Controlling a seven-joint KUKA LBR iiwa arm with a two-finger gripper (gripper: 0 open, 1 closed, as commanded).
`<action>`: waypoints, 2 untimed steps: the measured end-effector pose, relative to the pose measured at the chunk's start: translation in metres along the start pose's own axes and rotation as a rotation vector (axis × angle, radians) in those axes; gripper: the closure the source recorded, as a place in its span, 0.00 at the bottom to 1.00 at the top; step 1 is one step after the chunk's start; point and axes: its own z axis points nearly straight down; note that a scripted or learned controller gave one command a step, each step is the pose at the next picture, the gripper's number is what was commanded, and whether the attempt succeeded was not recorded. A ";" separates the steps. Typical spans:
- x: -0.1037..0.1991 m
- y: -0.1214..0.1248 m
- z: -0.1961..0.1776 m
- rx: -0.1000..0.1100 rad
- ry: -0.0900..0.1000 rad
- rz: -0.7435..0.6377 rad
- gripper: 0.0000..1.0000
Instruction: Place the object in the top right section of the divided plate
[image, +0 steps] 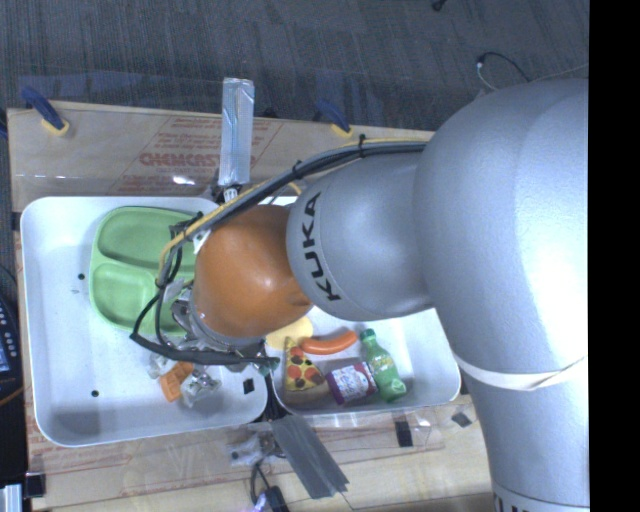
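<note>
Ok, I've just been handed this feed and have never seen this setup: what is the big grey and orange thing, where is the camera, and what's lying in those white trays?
The big grey shape with the orange band is a KUKA robot arm. It reaches in from the right, and the single camera looks down on the bench from above at a slant.

Two shallow white bins sit side by side. In the left bin lies a green divided plate, partly covered by the arm. The gripper hangs over that bin just below the plate; a small orange object sits beside it, but I cannot tell whether the gripper is holding it.

The right bin holds toy food: a pizza slice, an orange hot dog, a green bottle, a dark purple packet and something yellow half hidden under the arm.
</note>
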 end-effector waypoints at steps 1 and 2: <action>-0.002 0.001 -0.010 -0.001 -0.001 -0.004 1.00; -0.040 0.007 -0.001 0.000 -0.004 0.125 1.00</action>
